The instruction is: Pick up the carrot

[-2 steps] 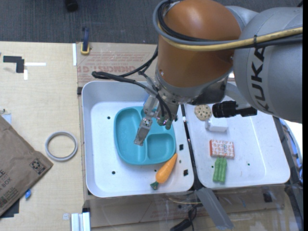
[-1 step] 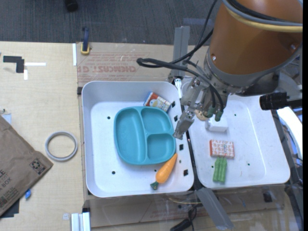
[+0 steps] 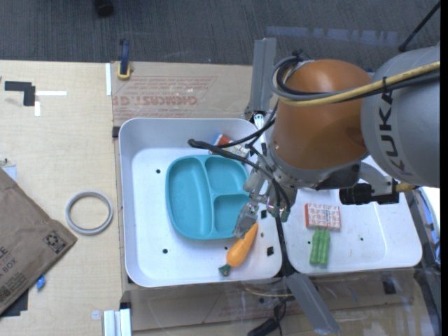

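An orange carrot (image 3: 241,248) with a green stub lies in the left bin (image 3: 140,208), close to its front right corner and just off the rim of a blue divided plate (image 3: 203,196). My gripper (image 3: 246,218) hangs directly over the carrot's upper end, at the plate's right edge, and looks to be touching or nearly touching it. The carrot still rests on the bin floor. The arm's large orange and grey wrist covers the back right of this bin.
The right bin (image 3: 371,254) holds a red-and-white box (image 3: 323,216) and a green item (image 3: 320,247). A small red object (image 3: 222,140) peeks out behind the plate. On the bench to the left lie a tape ring (image 3: 89,211) and a cardboard box (image 3: 24,243).
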